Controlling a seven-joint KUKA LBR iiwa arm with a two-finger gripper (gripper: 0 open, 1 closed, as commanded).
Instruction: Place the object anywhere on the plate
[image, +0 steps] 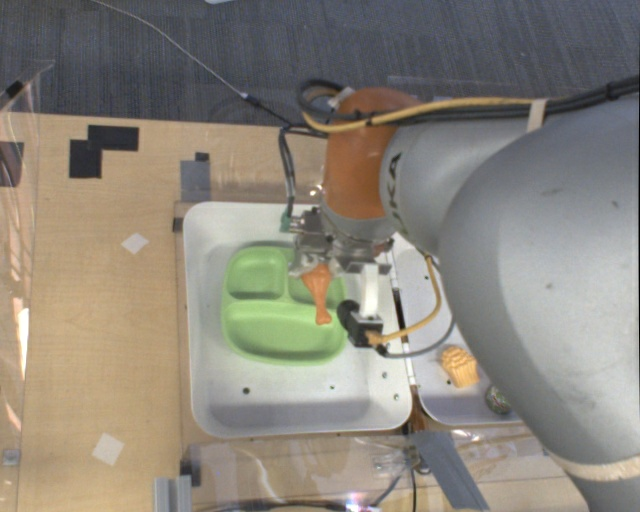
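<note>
The orange carrot-like object (319, 290) hangs directly under the gripper (330, 262), thick end up at the fingers, thin tip pointing down toward the near edge of the left bin (215, 400). Long axis runs roughly from far to near in the camera view, slightly tilted. It seems pinched at its top between the claw's fingers, though the wrist hides the exact contact, so that's a judgement. The object sits over the green divided plate (270, 330), above the ridge between the small upper-right compartment and the large near compartment, at the plate's right side. Can't tell if the tip touches the plate or floats just above it. The plate lies in the middle of the left bin, nearer its right wall than its left. Key relation: object is straight below the claw and already above the plate, so the coming move is likely just a short drop and release, no sideways travel needed. Risk: on release the long object could tip over the ridge or roll toward the plate's right rim. In the right bin (440, 400), well apart, sit a yellow lumpy item (459, 365) and a small dark item (497, 400) near the near edge, partly hidden by the grey arm (540, 260).
</note>
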